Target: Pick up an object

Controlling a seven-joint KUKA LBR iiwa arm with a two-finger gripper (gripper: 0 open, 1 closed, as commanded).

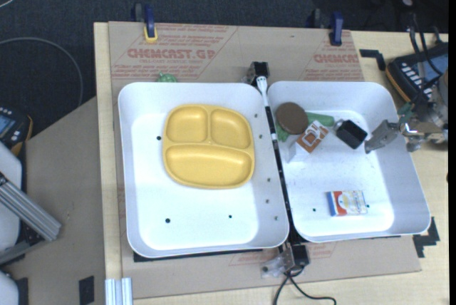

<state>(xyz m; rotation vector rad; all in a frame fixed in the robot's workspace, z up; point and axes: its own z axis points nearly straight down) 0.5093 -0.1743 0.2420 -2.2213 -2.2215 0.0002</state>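
Nearest the camera, in the right bin [406, 221], lies a small flat card or packet [347, 203], white with a blue left edge and a red patch, flat on the bin floor close to the front wall. Farther back in that bin a cluster sits by the divider: a round brown disc-like object [290, 115], a green item [322, 120] partly hidden behind it, and a small box with an orange-brown and white face [312, 137], tilted and touching the disc's lower right side. Just to the right of the box, slightly apart, rests a small black block [350, 133], turned at an angle.

At the right bin's far right rim, the gripper [377, 137] reaches in, its grey tip near the black block but not touching it; nothing is visible between its fingers, and whether they are spread or pressed together cannot be told.

Over in the left bin [142, 218] lies a yellow divided plate [209, 147] with three compartments, upright, in the bin's back half.
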